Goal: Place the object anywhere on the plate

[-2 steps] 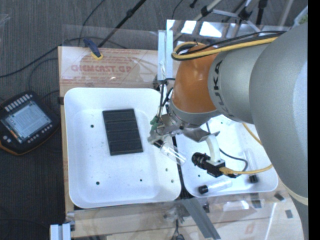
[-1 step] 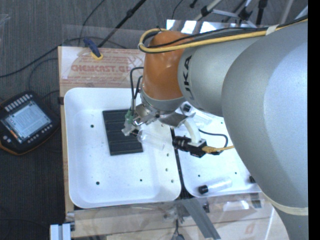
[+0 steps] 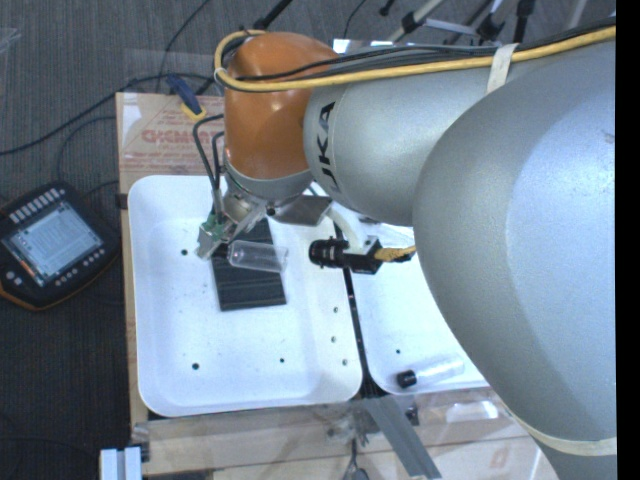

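A dark ribbed rectangular plate [image 3: 250, 283] lies in the left white bin [image 3: 180, 368], a little above its middle. A small clear plastic tube [image 3: 256, 257] lies across the plate's upper part. My gripper [image 3: 214, 236] hangs under the orange wrist band, just left of the tube and over the plate's upper left corner. Whether it touches the tube I cannot tell, because the wrist hides the far end of the plate.
In the right bin [image 3: 400, 318], a clear tube with a black cap [image 3: 430, 373] lies near the front edge. The grey arm covers most of that bin. A handheld control pendant [image 3: 50, 243] sits on the floor left of the bench.
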`<move>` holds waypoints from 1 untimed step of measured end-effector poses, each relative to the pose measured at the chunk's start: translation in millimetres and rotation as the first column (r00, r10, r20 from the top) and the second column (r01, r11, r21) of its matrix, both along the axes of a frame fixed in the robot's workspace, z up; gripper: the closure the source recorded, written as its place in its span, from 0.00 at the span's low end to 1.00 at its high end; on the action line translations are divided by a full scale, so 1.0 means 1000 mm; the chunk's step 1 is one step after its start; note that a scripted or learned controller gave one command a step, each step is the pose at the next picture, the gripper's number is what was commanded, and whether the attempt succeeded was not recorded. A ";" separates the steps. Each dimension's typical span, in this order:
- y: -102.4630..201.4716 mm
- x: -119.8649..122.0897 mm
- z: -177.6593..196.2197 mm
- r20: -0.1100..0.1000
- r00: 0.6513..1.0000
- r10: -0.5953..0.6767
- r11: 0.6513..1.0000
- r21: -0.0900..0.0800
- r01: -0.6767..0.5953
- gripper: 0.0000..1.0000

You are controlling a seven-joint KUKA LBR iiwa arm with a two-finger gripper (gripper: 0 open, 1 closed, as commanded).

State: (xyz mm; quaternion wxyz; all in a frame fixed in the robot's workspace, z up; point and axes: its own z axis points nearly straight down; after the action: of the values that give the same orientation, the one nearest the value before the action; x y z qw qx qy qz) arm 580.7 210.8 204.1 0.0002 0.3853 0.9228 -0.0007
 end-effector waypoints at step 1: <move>0.015 -0.024 0.018 0.000 0.908 0.418 0.908 0.002 -0.418 1.00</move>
State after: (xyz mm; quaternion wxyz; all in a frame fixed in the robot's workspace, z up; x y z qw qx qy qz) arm 557.0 225.8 222.2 -0.0005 0.1788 0.9839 0.0001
